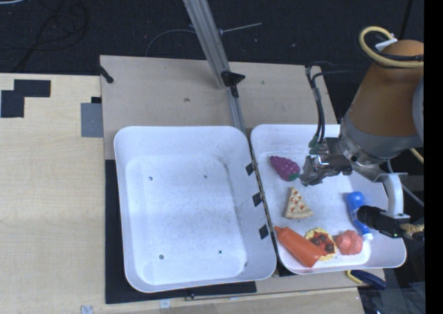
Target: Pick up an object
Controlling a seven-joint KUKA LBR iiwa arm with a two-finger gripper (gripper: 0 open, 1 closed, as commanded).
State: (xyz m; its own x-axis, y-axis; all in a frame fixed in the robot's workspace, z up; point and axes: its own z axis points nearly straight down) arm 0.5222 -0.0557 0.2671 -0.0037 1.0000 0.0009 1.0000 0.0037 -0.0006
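Note:
The right bin [277, 141] holds several toys. A purple grape bunch [284, 166] lies near its left wall, with a pizza slice [297, 205] below it. Along the front edge sit an orange carrot [299, 245], a small yellow and red piece [320, 241] and a red tomato-like toy [349, 242]. A blue object [356, 206] rests at the right. My gripper [309, 177] hangs over the bin's middle, just right of the grapes and above the pizza slice. Nothing shows between its dark fingers.
The left bin [181, 202] stands beside the right one, with black clips [257, 198] along the shared wall. A slanted aluminium rail [211, 36] rises behind the bins. The arm's brown and grey body [384, 112] covers the right bin's far right corner.

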